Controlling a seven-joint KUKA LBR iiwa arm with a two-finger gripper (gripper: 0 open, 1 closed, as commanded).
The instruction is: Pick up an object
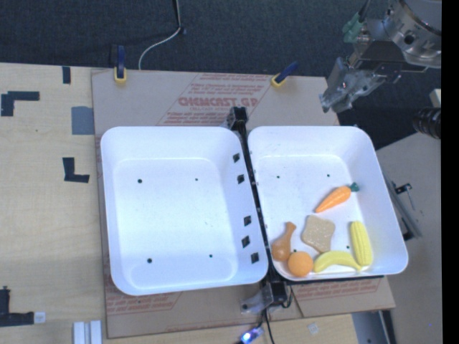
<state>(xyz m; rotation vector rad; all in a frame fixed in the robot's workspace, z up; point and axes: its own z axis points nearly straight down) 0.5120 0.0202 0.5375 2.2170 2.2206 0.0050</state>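
Claw (343, 92) hung above right bin's (315, 140) far edge; its state couldn't be told. Pre-grasp stage: next move needed descent toward carrot (333, 198).

A brown cardboard sheet (215, 99) with red lettering lies under 2 white bins (172, 149), pinned by a yellow clamp (119, 72) and a blue-handled clamp (284, 73) at its far edge. A white cable (159, 40) trails across the dark cloth (72, 20) behind.
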